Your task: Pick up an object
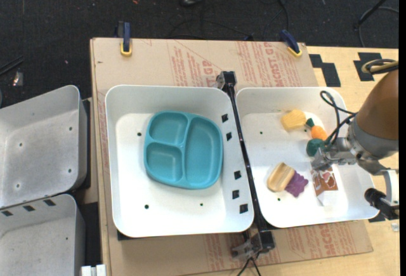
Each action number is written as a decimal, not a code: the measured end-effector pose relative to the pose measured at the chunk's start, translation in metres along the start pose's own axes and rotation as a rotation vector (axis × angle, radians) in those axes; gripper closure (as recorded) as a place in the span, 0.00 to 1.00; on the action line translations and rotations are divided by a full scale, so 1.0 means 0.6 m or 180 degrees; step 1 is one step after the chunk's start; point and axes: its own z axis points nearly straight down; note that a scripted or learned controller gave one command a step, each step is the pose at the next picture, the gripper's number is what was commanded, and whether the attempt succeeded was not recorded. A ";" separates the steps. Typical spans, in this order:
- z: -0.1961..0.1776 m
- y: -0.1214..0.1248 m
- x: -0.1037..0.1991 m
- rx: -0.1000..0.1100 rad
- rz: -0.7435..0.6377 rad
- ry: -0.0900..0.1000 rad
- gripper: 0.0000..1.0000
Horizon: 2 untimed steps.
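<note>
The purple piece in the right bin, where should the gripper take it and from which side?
Best guess: grip the purple piece across its narrow width, coming straight down from above. It lies flat on the right bin's floor, touching the tan block on its left, so close on the free near and far edges instead.

Yellow block [293,119], tan bread [280,177], purple piece [296,185] and red packet [325,182] lie flat.

arm [380,119]: cut off by right frame edge | end effector [328,157]: finger state unreadable, partly covers teal item [314,146] | red packet [325,182]: label too small to read
</note>
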 end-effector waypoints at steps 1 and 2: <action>-0.078 0.019 0.001 0.0069 -0.0022 0.0048 1.00; -0.184 0.021 0.004 0.0063 -0.0022 0.0046 1.00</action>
